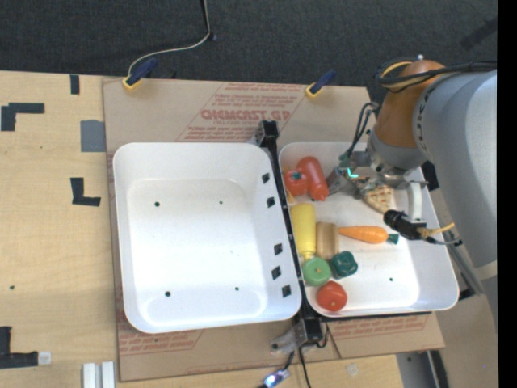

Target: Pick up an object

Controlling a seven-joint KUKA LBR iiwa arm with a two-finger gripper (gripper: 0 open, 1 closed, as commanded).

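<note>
On the bench [48,241], two shallow white bins sit side by side on a sheet of printed cardboard [234,111]. Left bin [194,297]: bare white floor with a few small dark marks. Right bin [404,293]: holds every loose item on view.

Contents of the right bin, far to near along its left wall: a red bottle-shaped item [311,176] lying tilted, its lower end close to a small orange-red piece [293,183]; a yellow cylinder [303,229] lying lengthwise against the wall; a tan wooden block [325,237] touching the cylinder's right side; a green round item [316,272]; a dark green piece [345,263] just right of it; a red tomato-like item [332,297] nearest the near rim. An orange carrot [365,234] with a green tip lies across the middle of the bin, pointing left-right.

The grey arm [464,152], orange band above the wrist, reaches in from the right over the far right part of the right bin. The gripper [359,180] sits low there, just right of the red bottle-shaped item and far of the carrot. A pale tan object [378,195] shows at the gripper's near side; its outline is unclear. Whether the fingers are spread, closed or pinching anything: cannot tell, as the wrist body and cabling obscure them. The carrot lies near the gripper, apart from it.
</note>
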